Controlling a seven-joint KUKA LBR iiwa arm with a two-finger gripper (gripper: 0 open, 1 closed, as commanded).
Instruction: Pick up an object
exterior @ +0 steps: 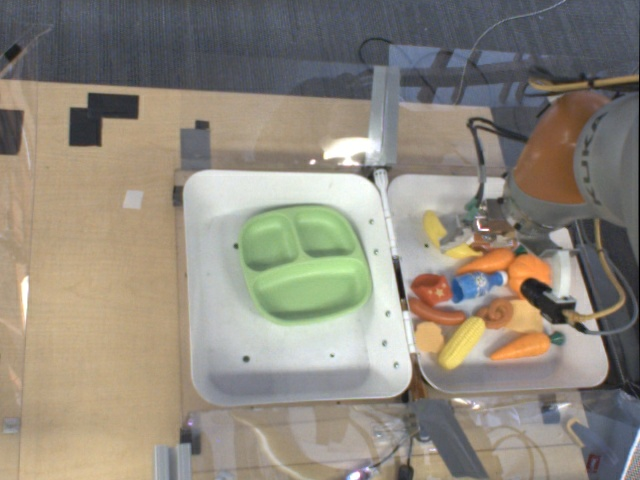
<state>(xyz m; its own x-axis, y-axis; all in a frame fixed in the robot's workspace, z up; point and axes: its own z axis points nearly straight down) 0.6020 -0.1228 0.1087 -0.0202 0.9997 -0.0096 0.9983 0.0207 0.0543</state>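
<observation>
Where the pincer [480, 226] hangs, banana [433, 229] just left.

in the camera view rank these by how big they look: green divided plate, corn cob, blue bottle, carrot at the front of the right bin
1. green divided plate, by far the largest
2. corn cob and carrot: these look about alike, so no ranking between them
3. blue bottle, looks slightly smaller, though the margin is narrow

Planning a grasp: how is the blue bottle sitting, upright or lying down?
Lying down. The blue bottle rests on its side in the right bin, its white cap end pointing right toward the orange carrot.
</observation>
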